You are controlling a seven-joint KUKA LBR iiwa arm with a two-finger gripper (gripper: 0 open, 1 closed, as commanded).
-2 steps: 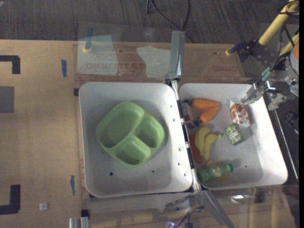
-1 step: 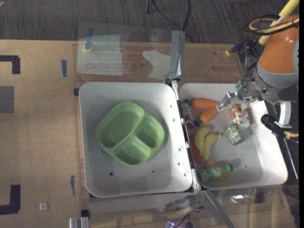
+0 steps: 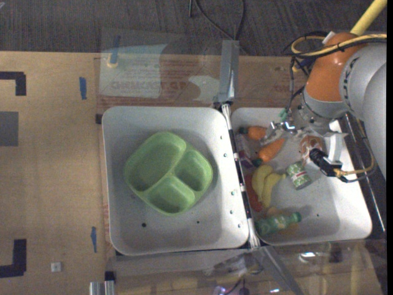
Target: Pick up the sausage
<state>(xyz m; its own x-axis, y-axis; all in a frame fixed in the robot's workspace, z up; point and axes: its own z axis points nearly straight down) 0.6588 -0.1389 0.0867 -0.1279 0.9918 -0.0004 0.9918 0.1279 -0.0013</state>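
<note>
Apparently nothing is lifted yet: the grey arm's two-finger gripper (image 3: pixel 284 128) hangs low in the right white bin (image 3: pixel 353 223), its grip impossible to judge. Just below it lies the orange-brown sausage (image 3: pixel 272 150), long axis slanting, upper end toward the gripper.

My arm (image 3: pixel 344 78) crowds the right bin's (image 3: pixel 344 226) far side. Bananas (image 3: pixel 265 183), carrots (image 3: pixel 270 149), a can (image 3: pixel 299 176) and a green bottle (image 3: pixel 279 221) clutter its left half; its near-right floor lies open.
</note>
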